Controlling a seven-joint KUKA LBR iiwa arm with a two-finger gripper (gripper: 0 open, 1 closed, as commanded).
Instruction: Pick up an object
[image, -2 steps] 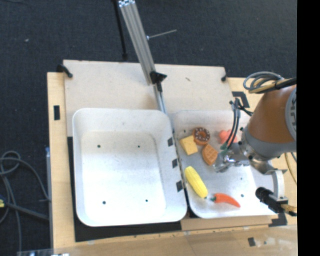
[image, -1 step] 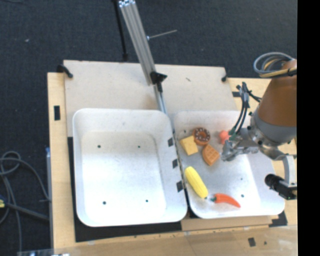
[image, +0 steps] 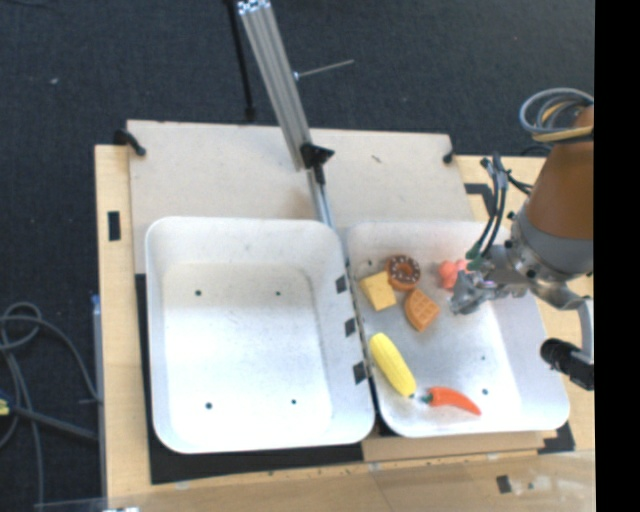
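Over right bin, upper part: my gripper low beside pink piece | grip: cannot tell, nothing seen held | left of it: donut, cheese, waffle clustered | nearer front: corn, its tip by carrot | left bin alongside.

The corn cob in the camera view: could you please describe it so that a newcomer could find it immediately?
Look at the right-hand white bin, the one holding toy food. Along its left wall, toward the near edge, lies the corn cob, angled diagonally. It is the long, bumpy, bright yellow piece, unlike the flat yellow cheese wedge farther back or the orange carrot beside its lower end.
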